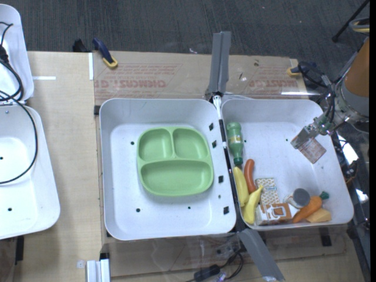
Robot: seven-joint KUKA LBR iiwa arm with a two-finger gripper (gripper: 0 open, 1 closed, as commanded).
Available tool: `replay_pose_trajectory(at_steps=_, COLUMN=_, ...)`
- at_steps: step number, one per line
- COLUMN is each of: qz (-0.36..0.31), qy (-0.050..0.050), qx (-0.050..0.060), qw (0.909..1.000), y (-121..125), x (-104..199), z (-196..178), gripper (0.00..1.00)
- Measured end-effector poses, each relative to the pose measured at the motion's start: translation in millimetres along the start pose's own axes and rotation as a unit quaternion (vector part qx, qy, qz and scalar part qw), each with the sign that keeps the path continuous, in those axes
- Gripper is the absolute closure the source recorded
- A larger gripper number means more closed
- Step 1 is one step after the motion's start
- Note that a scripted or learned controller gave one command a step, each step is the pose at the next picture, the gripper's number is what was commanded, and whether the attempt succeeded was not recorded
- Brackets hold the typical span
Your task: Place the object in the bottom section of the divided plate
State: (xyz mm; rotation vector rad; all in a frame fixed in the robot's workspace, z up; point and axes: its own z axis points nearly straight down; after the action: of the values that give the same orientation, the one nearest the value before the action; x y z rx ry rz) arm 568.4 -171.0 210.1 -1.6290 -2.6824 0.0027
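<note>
the light green plastic divided plate (174, 161) sits in the middle of the left white bin (111, 175). it has 2 small parts at the top and 1 wide part at the bottom.

the right white bin (276, 119) holds the toy food. a green plastic bottle (234, 142) lies by the left wall. below it are a red toy sausage (250, 175) and a yellow toy banana (248, 197), side by side. next to them is a small printed box (271, 202). near the bottom right corner are a round grey can (301, 197), an orange toy carrot (309, 209) and a yellow wedge (320, 216).

the grey arm with the orange band (357, 78) comes in from the right. its tool (309, 141) hangs over the upper right part of the right bin, well apart from the food. i cannot tell how the tool is set, it is too blurry.

both bins rest on the wooden desk (59, 93).
</note>
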Motion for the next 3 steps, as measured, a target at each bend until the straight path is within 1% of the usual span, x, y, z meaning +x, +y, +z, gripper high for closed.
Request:
replay_pose_trajectory(at_steps=1, qz=-0.139, qy=0.001, qx=0.001, qw=0.9904, y=10.9, x=66.0, z=50.7, gripper=1.00)
replay_pose_trajectory(at_steps=2, qz=-0.080, qy=0.000, qx=0.000, qw=0.9968, y=61.8, x=44.1, z=47.2, gripper=1.00)
replay_pose_trajectory(at_steps=3, qz=-0.205, qy=0.001, qx=0.001, qw=0.9787, y=6.6, x=162.0, z=22.3, gripper=1.00)
